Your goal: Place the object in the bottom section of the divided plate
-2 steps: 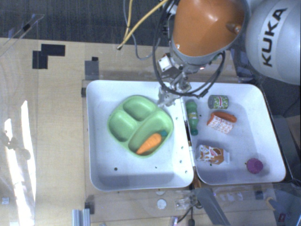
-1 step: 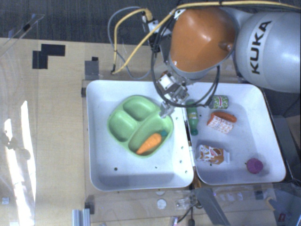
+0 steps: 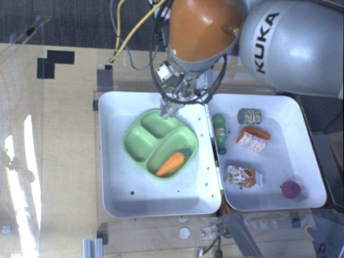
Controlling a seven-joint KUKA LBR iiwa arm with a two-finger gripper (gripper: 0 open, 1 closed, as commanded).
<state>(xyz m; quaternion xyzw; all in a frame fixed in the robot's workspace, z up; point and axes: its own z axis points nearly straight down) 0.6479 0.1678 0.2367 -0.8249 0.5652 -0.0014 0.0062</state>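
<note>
Orange carrot already lies in green divided plate bottom section; gripper over top rim, jaw state can't tell w/ this view, so retract straight up, don't nudge plate.

My bench is pale wood and bears two white bins side by side. The left bin touches the right bin, and black marks lie beyond the left bin's far-left corner.

Just one fixed cam up above the bench, angled down over both white bins, arm poking in from the right.
</note>
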